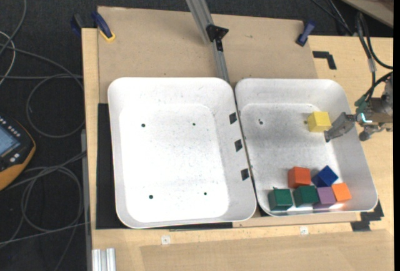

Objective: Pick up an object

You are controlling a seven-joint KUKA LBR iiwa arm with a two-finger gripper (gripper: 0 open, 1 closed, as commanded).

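Note:
A yellow block (319,121) lies in the upper part of the right bin (275,98). My gripper (351,131) reaches in over that bin's right rim, just right of the yellow block. Its fingers stand apart with nothing between them, and the left finger (337,127) ends close beside the block. In the bin's near right corner sits a cluster of blocks: red-orange (300,176), blue (326,176), orange (341,192), purple (325,196) and two green ones (305,195) (281,198).
The left bin (125,138) stands beside the right one, with black clips (238,145) along the shared rim. A slanted metal pole (200,7) rises behind the bins. Cables lie on the floor to the left.

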